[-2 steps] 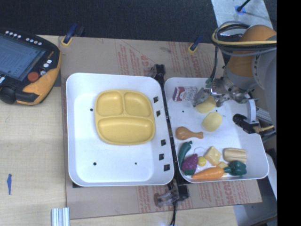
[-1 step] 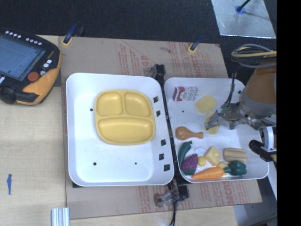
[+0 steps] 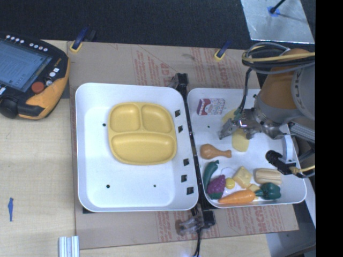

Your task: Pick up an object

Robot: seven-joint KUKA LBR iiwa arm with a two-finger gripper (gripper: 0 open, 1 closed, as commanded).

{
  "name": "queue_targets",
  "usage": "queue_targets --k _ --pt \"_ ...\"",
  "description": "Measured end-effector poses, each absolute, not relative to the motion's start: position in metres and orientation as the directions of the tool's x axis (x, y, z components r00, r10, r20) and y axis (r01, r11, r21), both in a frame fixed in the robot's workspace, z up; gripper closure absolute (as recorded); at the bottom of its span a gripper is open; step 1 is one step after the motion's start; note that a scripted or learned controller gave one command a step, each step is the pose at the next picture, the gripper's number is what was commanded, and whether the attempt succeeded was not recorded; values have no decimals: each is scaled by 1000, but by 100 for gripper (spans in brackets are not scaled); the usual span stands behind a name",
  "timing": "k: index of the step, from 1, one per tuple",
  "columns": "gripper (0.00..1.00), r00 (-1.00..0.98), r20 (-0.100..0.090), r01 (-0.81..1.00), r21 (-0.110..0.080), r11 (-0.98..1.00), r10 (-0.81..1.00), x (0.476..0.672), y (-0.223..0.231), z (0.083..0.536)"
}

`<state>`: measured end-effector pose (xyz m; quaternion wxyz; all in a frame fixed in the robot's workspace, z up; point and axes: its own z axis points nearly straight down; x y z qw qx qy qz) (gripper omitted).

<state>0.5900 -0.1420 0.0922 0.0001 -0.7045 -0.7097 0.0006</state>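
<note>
My gripper (image 3: 238, 131) hangs over the upper middle of the right bin (image 3: 300, 197), fingers spread apart and open. A pale yellow toy piece (image 3: 240, 142) lies just below and between the fingertips; nothing looks clamped. Around it lie a red-and-white carton (image 3: 210, 106), a brown drumstick (image 3: 215, 152), a green pepper (image 3: 210, 171), purple grapes (image 3: 216, 186), an orange carrot (image 3: 237, 198), a yellow wedge (image 3: 243, 176), a tan bread roll (image 3: 267, 175) and a green vegetable (image 3: 270, 191).
The left bin (image 3: 91, 191) holds a yellow divided plate (image 3: 142, 132). A teach pendant (image 3: 29, 79) lies on the bench at far left. The arm's grey body and orange band (image 3: 278, 90) cover the right bin's far right corner. Black clips (image 3: 187, 159) line the bins' shared wall.
</note>
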Motion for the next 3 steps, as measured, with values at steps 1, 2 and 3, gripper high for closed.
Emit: queue_targets --k 1,2,3 --pt "0 -9 0 1000 3 9 1000 642 -103 93" --pt "0 -7 -1 1000 0 7 1000 657 -106 93" --pt "0 2 0 1000 -5 -2 1000 603 -163 136"
